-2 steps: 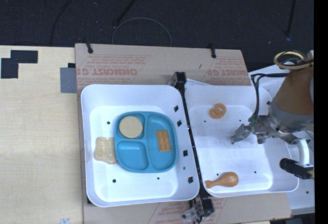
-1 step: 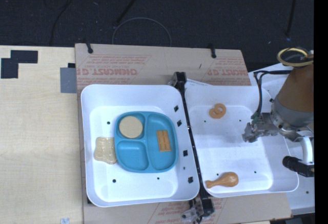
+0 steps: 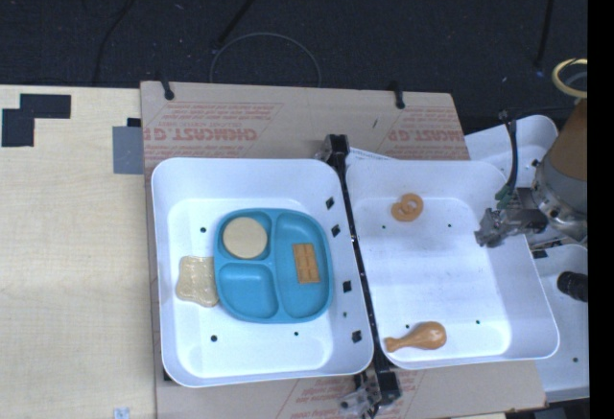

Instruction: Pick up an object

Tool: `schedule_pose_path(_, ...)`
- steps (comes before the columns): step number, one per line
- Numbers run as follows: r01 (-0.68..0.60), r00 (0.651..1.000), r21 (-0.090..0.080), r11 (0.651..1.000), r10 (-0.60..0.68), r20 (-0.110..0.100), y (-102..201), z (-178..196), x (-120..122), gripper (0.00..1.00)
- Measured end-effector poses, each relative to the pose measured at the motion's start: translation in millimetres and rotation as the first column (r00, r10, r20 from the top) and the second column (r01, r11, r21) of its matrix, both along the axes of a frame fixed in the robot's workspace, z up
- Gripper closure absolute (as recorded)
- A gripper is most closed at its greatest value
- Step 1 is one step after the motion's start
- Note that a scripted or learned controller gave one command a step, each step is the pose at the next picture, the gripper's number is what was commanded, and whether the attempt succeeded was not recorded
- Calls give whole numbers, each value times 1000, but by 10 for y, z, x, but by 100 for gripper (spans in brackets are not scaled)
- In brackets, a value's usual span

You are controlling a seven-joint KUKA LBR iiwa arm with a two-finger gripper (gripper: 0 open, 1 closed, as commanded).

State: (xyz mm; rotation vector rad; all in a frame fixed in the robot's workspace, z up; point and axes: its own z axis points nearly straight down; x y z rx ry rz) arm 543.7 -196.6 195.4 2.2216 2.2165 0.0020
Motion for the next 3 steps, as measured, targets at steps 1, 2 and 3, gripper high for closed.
schedule_pose_path(1, -3, 1000, 0, 1000, 3, 0, -34, 605, -62, 100)
schedule_pose_path(2, -3, 1000, 2, 1000, 3, -3, -41, 744, -59, 100)
schedule_pose_path(3, -6, 1000, 3, 1000, 6, -6, 419, 771, -28, 100)
